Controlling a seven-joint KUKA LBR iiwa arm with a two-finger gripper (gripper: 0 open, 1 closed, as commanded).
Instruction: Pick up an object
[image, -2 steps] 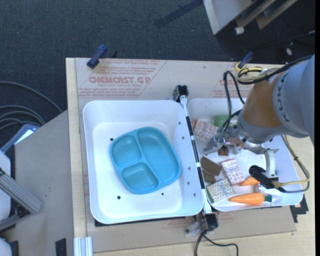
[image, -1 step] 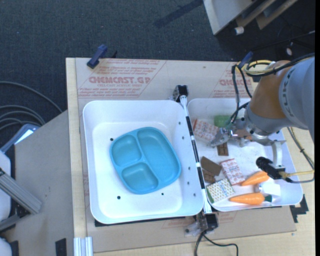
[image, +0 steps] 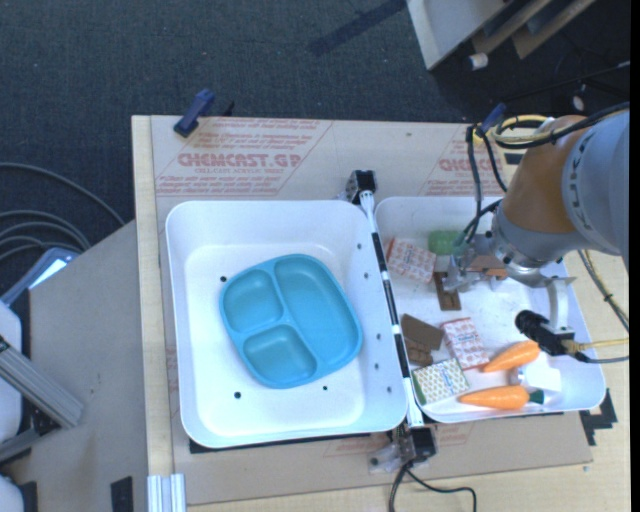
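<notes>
Gripper (image: 458, 272) is parked right of centre in the right bin (image: 590, 385); whether anything's being pinched can't be told. A brown block (image: 447, 293) is seen just below it, long axis running up-down.

Bright even overhead light, soft shadows, mild glare on white bins (image: 190, 300), slightly soft focus

Dark carpeted floor (image: 150, 60) surrounds the pale wooden bench (image: 250, 160); grey cables (image: 40, 215) trail at its left.
</notes>
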